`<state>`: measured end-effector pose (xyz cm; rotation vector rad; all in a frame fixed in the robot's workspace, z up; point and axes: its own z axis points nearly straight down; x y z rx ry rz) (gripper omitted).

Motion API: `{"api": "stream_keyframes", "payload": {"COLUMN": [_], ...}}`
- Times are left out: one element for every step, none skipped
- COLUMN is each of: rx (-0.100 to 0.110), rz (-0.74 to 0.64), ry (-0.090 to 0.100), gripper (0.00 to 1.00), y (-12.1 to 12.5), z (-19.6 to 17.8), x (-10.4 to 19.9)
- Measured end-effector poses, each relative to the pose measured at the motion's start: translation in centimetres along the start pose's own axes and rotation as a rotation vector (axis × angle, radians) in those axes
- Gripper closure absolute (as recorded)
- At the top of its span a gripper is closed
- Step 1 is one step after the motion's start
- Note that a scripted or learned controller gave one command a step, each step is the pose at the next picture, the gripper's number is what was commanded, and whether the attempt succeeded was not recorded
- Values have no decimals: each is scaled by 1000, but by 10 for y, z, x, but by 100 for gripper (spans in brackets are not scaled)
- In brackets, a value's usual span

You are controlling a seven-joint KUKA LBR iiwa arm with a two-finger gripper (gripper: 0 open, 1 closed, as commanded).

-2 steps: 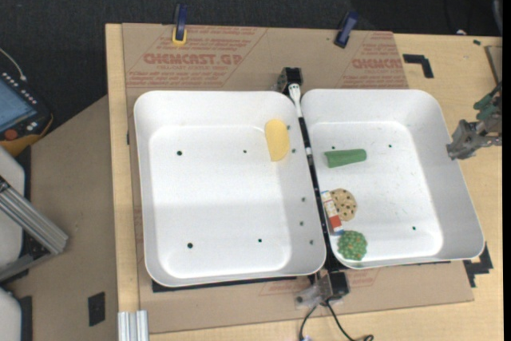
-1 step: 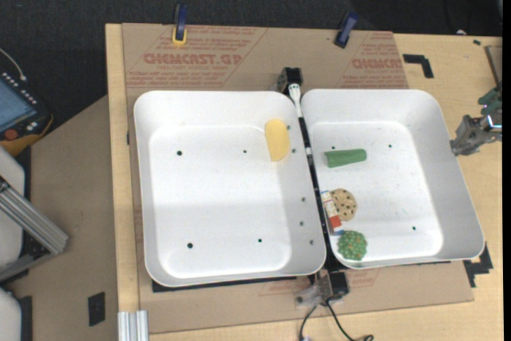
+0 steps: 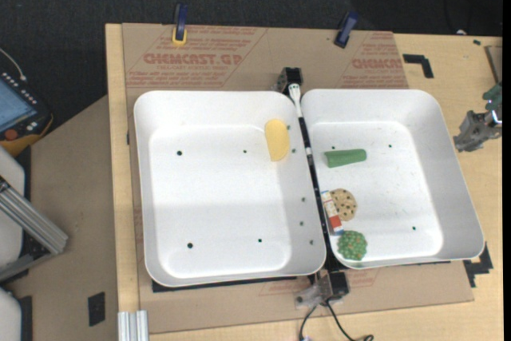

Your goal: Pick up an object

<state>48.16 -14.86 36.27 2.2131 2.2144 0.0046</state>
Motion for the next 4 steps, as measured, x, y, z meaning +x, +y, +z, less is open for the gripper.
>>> {"api": "stream_keyframes", "payload": {"rx": [-3,-5,-9,-12], "rz": [0,-1,-1,-2], "ry": [-1,-3,-5,-7], "gripper": [100,100,100,100], "y": [1,2,2,3], "z": [-10,-21,-31,-41], "x": [0,0,-1,-1]}}
